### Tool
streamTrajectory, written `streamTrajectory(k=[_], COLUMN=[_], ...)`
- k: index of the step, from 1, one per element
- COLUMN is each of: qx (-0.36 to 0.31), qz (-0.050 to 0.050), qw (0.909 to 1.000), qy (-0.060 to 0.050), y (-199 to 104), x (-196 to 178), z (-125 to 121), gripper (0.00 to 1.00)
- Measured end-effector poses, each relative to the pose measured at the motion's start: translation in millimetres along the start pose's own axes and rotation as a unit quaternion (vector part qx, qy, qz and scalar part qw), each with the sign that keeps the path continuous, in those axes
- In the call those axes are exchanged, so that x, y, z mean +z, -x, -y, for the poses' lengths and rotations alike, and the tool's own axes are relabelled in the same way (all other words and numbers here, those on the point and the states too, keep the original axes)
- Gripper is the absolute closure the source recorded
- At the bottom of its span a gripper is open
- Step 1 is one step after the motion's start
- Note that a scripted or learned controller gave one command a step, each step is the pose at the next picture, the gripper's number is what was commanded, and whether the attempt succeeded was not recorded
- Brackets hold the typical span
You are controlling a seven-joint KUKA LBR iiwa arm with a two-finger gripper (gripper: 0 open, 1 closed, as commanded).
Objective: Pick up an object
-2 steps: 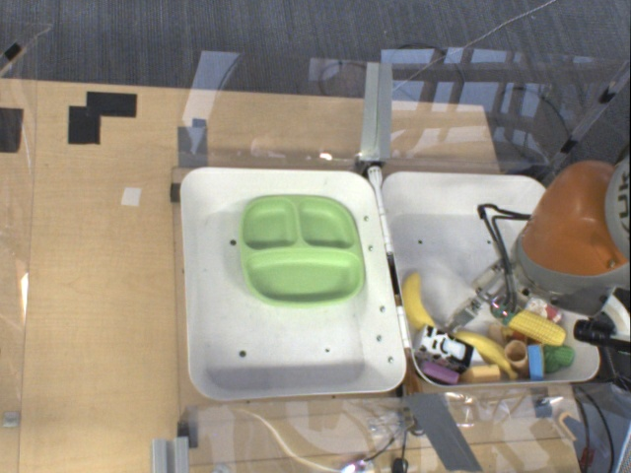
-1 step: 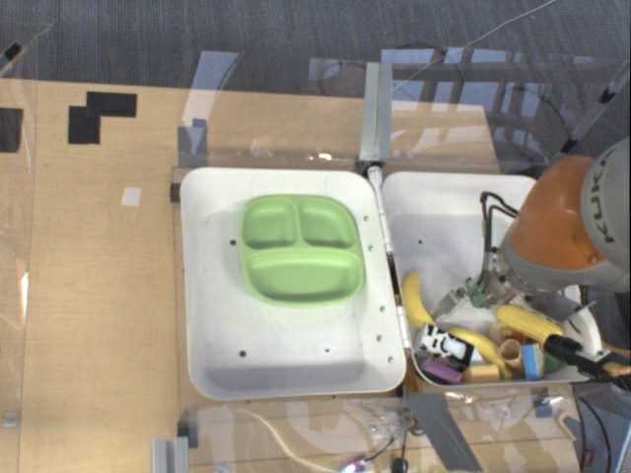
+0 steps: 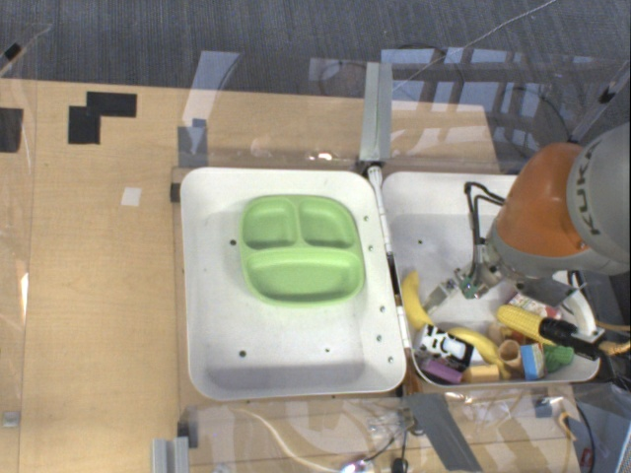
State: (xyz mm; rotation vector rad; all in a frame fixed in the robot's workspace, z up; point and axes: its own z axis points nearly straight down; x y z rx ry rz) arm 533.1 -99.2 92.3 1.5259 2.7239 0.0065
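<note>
The right bin (image 3: 434,225) holds a pile of small objects along its near edge. A yellow banana (image 3: 412,302) lies by the bin's left wall. Beside it are a black-and-white toy (image 3: 439,343), a purple piece (image 3: 442,369), a second yellow piece (image 3: 478,341), wooden cylinders (image 3: 485,371), a blue block (image 3: 532,361), a green item (image 3: 559,356) and a corn cob (image 3: 527,321). My gripper (image 3: 465,286) hangs low in this bin below the orange band (image 3: 537,210), just above and right of the banana. Nothing visible is held in it.
The left bin (image 3: 212,294) carries a green divided plate (image 3: 301,247) in its middle. A metal divider (image 3: 375,180) separates the two bins. The arm's body covers the right bin's far right side. Black cables (image 3: 478,200) loop by the wrist.
</note>
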Motion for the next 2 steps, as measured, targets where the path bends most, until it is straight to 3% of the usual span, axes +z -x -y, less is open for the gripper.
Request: streamTrajectory(k=[1,2], qx=[0.128,0.044], qz=[-0.002,-0.004], qw=[0.9918,0.9990], qy=[0.001,-0.001], y=[-5,12], x=[0,2], z=[11,-10], gripper=[0.00,0.00])
